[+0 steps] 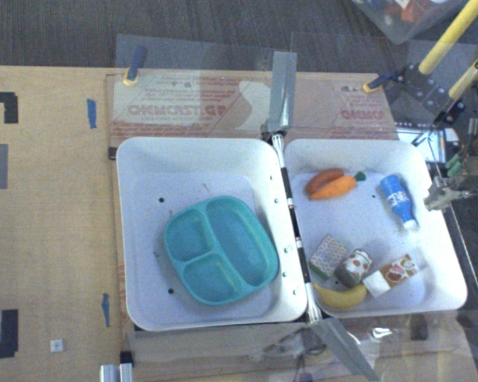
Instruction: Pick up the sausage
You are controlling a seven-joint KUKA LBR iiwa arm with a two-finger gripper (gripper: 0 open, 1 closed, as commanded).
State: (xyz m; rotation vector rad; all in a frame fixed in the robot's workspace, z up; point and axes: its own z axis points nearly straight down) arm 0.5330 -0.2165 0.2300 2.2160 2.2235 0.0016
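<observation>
Two shallow white plastic bins sit side by side: the left bin and the right bin. The left holds a smooth teal plate with three compartments. The gripper hangs at the right bin's right rim; how wide it stands cannot be told. The blue bottle lies near it. The rounded reddish sausage lies in the right bin's far left corner, touching an orange carrot.

A light wooden bench with black corner marks and bits of blue tape carries two shallow white bins side by side, the left bin and the right bin, touching along their inner rims.
</observation>
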